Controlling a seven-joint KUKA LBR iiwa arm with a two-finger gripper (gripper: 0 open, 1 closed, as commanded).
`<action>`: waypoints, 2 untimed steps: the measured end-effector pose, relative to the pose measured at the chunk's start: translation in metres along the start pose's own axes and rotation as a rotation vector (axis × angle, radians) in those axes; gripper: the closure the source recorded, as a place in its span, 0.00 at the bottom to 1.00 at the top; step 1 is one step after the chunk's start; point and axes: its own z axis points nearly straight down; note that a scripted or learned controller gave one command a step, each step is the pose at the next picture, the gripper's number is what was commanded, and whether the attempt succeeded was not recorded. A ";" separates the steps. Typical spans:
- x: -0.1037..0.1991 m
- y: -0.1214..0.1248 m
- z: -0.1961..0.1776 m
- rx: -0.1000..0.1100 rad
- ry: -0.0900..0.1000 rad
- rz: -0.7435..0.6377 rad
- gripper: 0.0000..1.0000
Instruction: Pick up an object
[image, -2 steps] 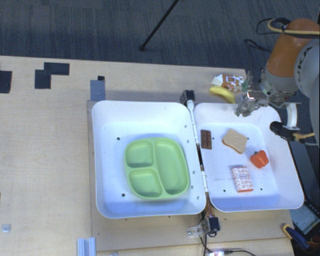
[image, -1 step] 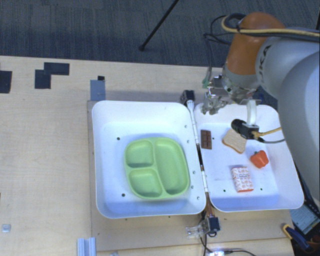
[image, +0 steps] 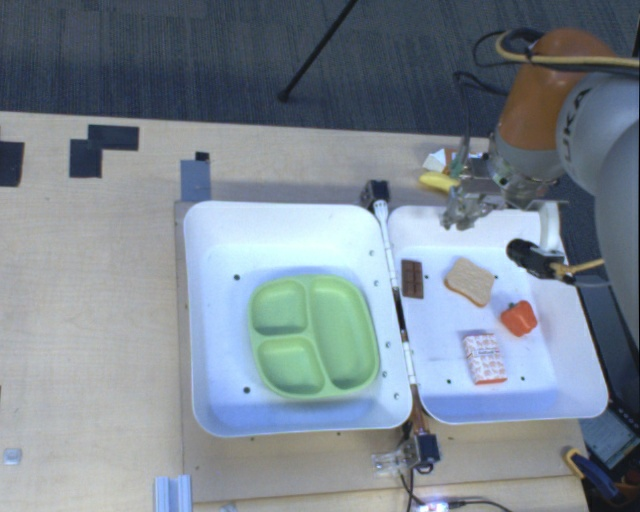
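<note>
Four objects — toast slice (image: 470, 281), orange piece (image: 519, 319), chocolate bar (image: 411, 279), carton (image: 484, 358) — fill the right bin (image: 570, 395); gripper (image: 462, 218) state unclear.

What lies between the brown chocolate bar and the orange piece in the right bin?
In the camera view, the slice of bread lies between the chocolate bar and the orange piece, apart from both.

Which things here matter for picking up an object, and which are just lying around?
For the job: gripper; slice of toast; orange round piece; red-and-white packet; brown bar.
Lying about: green divided plate; yellow piece outside the bins.
</note>
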 end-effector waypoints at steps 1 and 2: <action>-0.076 0.000 -0.018 -0.001 -0.001 0.000 1.00; -0.127 0.000 -0.071 -0.003 -0.002 0.000 1.00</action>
